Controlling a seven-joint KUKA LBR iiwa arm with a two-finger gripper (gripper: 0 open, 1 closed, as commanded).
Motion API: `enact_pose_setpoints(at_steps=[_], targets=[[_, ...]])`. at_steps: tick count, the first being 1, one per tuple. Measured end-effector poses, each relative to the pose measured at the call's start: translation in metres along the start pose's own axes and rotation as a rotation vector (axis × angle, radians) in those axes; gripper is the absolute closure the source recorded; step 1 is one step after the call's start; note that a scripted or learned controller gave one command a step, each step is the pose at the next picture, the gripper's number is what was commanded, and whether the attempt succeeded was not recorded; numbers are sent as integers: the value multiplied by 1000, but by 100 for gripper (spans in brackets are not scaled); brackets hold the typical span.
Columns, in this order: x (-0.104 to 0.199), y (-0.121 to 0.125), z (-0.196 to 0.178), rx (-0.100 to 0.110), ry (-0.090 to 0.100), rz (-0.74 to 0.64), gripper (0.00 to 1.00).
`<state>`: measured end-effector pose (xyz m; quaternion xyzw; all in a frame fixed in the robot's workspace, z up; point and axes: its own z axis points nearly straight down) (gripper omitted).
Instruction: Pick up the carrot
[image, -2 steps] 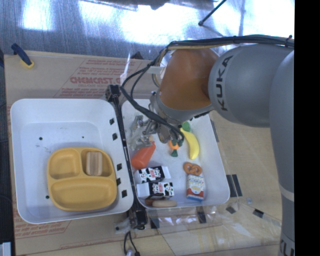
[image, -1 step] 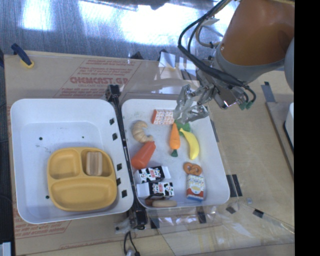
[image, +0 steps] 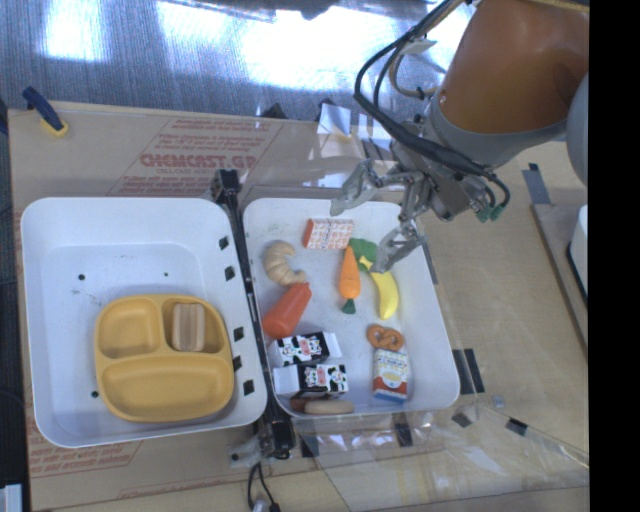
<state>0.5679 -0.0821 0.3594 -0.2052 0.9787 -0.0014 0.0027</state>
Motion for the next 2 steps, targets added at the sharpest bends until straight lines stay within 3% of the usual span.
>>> enact_pose_setpoints(at_steps=[1, 2], targets=[[3, -59, 104, -9, 13, -112, 0], [18, -129, 195, -10, 11, -69, 0]])
